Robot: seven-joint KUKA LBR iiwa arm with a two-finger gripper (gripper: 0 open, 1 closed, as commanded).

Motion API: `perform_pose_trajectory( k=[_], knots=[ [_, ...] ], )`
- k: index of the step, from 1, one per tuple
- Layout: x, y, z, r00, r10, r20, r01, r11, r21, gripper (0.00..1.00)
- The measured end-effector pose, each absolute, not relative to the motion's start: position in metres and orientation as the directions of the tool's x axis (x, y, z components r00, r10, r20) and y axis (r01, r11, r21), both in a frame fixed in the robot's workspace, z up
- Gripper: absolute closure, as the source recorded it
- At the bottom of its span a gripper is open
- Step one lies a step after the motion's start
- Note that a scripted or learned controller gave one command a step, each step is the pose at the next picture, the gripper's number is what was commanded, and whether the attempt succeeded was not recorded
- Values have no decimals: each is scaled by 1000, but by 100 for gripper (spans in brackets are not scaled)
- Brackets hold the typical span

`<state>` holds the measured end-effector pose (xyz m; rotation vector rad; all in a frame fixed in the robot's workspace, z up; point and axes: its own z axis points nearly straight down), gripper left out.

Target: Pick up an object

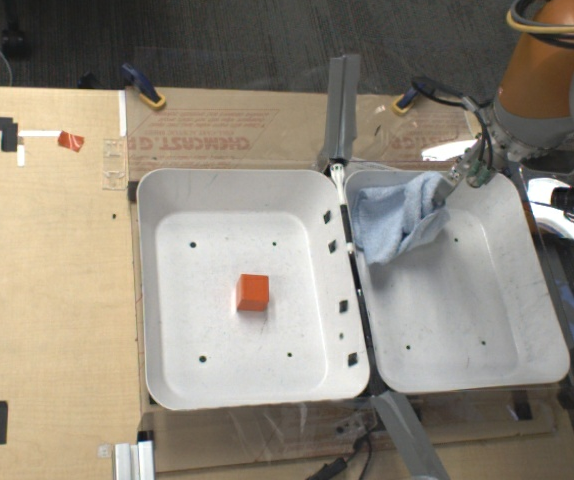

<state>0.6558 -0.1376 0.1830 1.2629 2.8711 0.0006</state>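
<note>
Lifting cloth (395,220) from right bin (487,358).
Gripper (453,182) pinching cloth's far-right corner; next: raise w/o slipping. Red block (253,293) left untouched.

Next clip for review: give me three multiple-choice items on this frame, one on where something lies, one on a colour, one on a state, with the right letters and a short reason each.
1. Where is the block?
A. left bin
B. right bin
C. on the wooden board

2. What colour is the cloth?
A. red
B. light blue
C. green

3. How does the cloth lie?
A. folded flat
B. crumpled in a heap
C. hanging over the rim

Key:
1 A: the orange block sits on the floor of the left bin.
2 B: the cloth is pale blue.
3 B: it lies bunched in the right bin's far corner, by the gripper.
</note>
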Motion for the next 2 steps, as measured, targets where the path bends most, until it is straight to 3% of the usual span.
perform_pose_trajectory(
  k=[1, 2],
  knots=[
    [652, -141, 187, -798, 602, -3, 602, 798, 0, 100],
    [621, -146, 185, -820, 573, -3, 573, 820, 0, 100]
  ],
)
